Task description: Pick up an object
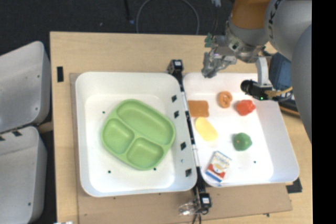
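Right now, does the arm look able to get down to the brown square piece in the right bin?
Probably yes. The brown square piece lies flat with nothing on top of it, beside the divider. The hand hovers at the bin's far edge, close by. The divider may crowd one side.

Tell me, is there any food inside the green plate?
No. All three compartments of the green plate show bare green. It lies in the left bin. What is under the plate is covered.

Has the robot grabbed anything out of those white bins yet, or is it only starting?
Only starting, it seems. The gripper hangs over the right bin's far corner with nothing visibly in it. The brown block, yellow piece and orange piece all lie in the bin; picking one remains.
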You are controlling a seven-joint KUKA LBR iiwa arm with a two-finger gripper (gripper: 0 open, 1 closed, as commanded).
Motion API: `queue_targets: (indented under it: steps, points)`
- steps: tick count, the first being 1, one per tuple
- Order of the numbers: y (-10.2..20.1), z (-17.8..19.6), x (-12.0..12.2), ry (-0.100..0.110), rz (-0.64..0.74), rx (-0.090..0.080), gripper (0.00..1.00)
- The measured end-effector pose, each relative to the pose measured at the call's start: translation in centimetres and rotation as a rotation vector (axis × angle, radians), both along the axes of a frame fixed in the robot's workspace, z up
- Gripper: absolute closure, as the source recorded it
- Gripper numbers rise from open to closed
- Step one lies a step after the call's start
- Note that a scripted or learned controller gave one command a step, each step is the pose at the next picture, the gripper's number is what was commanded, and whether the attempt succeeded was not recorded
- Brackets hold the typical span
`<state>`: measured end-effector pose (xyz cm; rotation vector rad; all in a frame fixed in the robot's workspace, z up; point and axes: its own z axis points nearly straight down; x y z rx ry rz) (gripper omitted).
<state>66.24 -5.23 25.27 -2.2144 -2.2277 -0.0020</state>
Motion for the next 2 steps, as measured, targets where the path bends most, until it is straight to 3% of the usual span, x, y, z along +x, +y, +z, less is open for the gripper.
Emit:
queue_targets:
  steps: [2]
  points:
    - [9.0,-1.0,-4.3,0.002,0.0,0.0,1.0]
